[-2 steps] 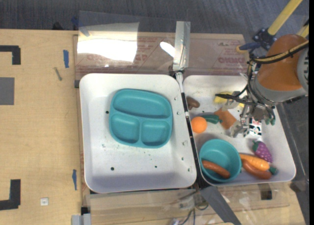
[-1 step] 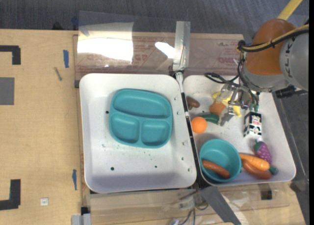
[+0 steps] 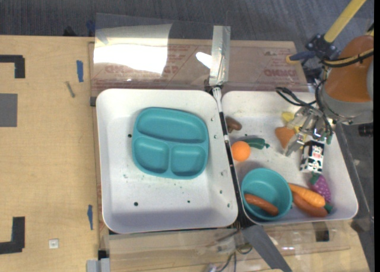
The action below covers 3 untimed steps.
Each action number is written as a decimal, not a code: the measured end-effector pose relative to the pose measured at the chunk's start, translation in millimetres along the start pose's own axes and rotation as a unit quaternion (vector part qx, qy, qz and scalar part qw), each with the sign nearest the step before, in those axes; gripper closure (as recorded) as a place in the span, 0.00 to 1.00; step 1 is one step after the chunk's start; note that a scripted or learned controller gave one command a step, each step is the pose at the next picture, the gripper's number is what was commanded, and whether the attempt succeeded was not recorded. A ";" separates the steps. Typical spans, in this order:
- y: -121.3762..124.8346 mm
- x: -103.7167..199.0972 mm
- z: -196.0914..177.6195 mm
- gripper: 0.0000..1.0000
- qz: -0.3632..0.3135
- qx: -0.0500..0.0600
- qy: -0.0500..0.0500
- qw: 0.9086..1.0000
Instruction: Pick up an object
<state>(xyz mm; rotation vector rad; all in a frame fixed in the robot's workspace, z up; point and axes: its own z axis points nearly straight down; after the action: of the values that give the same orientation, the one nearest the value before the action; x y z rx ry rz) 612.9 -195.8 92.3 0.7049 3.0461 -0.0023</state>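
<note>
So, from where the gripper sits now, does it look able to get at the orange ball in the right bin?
Probably yes. The orange ball lies in the open beside the teal bowl, nothing on top of it, and the gripper hovers in the same bin. The bin's dividing wall close by may crowd one side.

- Two bins sit side by side on a bench, touching along a shared middle edge.
- The left bin holds one divided tray, placed toward its rear half.
- The right bin holds many small items.
- A bowl sits at its front left, with a sausage-shaped piece lying inside.
- A toy carrot lies just right of the bowl, touching it; a grape bunch sits just behind the carrot.
- A round fruit rests near the middle edge, behind the bowl.
- A small cow figure stands behind the grapes.
- The gripper hangs over the bin's rear right area, just behind the cow figure.
</note>
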 end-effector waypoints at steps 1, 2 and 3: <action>43.8 32.0 -1.3 0.00 0.258 0.000 0.002 0.966; 44.8 28.0 -16.1 1.00 0.257 -0.003 -0.005 0.966; 44.9 28.9 -14.5 0.00 0.257 -0.002 -0.003 0.966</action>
<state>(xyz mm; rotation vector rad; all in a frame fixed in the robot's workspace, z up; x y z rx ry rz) 606.5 -142.7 106.4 1.4606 2.7566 0.0070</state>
